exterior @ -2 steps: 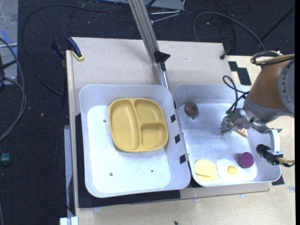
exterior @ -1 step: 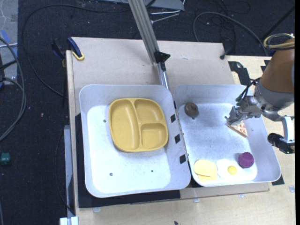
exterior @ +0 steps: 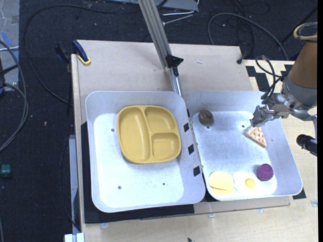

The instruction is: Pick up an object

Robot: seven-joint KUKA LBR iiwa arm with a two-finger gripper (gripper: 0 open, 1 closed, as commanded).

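The pizza slice (exterior: 257,136) is lying in the right bin (exterior: 222,150), close to its right edge and a little above the middle, its crust end pointing toward the bin's far right corner. You are seeing the gripper (exterior: 258,118) hanging just above that slice, with the arm (exterior: 303,79) reaching in over the bin's right rim. Whether the tips are touching the slice, you cannot tell from this slanted view, and you cannot tell if the pincer is spread or closed either. A brown round piece (exterior: 205,117) is sitting near the right bin's far left corner. Along its near edge, a yellow piece (exterior: 221,181), a fried egg (exterior: 248,182) and a purple ball (exterior: 265,172) are lying in a row. In the left bin (exterior: 106,185), a yellow tray (exterior: 149,134) is resting toward the far right corner.
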